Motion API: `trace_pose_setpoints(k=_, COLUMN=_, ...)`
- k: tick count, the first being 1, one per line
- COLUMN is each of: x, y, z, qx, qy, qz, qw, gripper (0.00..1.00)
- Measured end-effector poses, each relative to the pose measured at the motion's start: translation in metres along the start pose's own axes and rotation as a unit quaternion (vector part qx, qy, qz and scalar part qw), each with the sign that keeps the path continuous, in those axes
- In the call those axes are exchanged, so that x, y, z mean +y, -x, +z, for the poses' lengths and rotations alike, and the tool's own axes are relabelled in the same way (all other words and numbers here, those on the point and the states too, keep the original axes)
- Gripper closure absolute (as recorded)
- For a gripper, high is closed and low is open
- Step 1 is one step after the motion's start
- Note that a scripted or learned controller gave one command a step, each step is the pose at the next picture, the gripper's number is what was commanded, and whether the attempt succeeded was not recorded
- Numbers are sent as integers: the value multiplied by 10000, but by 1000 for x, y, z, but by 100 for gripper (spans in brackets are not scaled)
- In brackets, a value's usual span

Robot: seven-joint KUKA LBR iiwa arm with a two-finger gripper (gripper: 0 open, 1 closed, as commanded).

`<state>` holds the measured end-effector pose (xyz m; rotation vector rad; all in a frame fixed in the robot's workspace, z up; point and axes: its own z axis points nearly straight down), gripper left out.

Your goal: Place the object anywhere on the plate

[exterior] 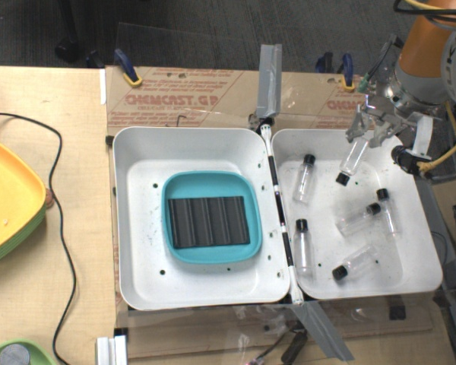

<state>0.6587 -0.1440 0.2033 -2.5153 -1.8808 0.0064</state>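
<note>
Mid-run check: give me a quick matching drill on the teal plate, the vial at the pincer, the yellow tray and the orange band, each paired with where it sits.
Things:
1. teal plate
2. vial at the pincer
3. yellow tray
4. orange band

Places:
A. on the wooden bench, at the view's left edge
B. in the left bin
C. on the arm, at the top right of the view
D. tilted over the right bin, black cap downward, between the fingers of the pincer

Pairs: 1-B, 2-D, 3-A, 4-C

Plate [211, 261] in left bin [137, 204]; vials [302, 179] in right bin [418, 280]
</note>
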Motion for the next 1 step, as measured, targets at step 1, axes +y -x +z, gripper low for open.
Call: trace_pose_setpoints(k=1, x=0, y=0, z=0, qx=1, qy=2, qz=2, qw=10000, gripper=0)
